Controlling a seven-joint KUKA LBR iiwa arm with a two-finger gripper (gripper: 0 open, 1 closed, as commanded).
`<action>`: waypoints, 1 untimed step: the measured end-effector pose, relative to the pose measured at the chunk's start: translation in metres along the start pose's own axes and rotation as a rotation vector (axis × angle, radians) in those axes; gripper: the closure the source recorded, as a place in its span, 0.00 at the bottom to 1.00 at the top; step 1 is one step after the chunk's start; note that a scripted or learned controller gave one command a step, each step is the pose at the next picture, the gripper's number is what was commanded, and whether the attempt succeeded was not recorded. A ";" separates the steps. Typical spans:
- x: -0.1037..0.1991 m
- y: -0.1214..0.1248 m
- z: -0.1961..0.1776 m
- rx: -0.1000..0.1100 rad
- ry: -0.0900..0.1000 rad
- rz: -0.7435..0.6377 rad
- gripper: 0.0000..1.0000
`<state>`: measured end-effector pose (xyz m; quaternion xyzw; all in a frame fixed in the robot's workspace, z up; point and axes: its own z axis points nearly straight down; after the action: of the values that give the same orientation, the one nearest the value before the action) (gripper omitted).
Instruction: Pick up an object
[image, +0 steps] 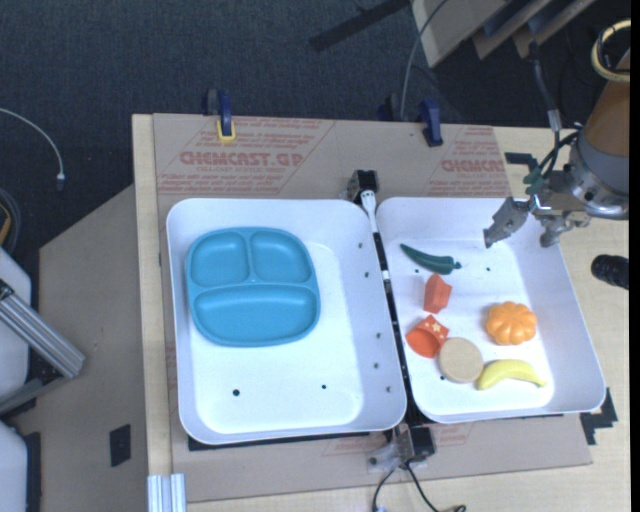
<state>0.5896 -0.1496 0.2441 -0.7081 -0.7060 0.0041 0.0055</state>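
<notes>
While my two-finger metal claw (524, 226) hangs over the far right part of the right-hand shallow white plastic bin (572, 330), its fingers are spread apart with nothing between them, so I read the pick as not yet made. Taking that bin as my landmark, every candidate lies inside it: a dark green pepper-shaped toy (432, 260) toward its far left, nearest the claw but well apart from it; a red-orange block (437, 293) just nearer than the pepper; a red wedge-shaped toy (427, 336) touching a round tan disc (461, 359) near the middle; an orange pumpkin-shaped toy (511, 322) to the right of those; and a yellow banana-shaped toy (509, 374) at the near edge. Left of the bin sits its twin, holding a blue three-compartment plastic plate (254, 285). I would favour the pumpkin: it stands clear of its neighbours, so I would centre over it, descend straight, and close only once the fingers straddle it.
</notes>
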 end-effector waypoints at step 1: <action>0.000 0.002 -0.008 -0.014 -0.002 -0.003 0.00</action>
<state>0.5921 -0.1492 0.2519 -0.7071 -0.7071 0.0000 -0.0002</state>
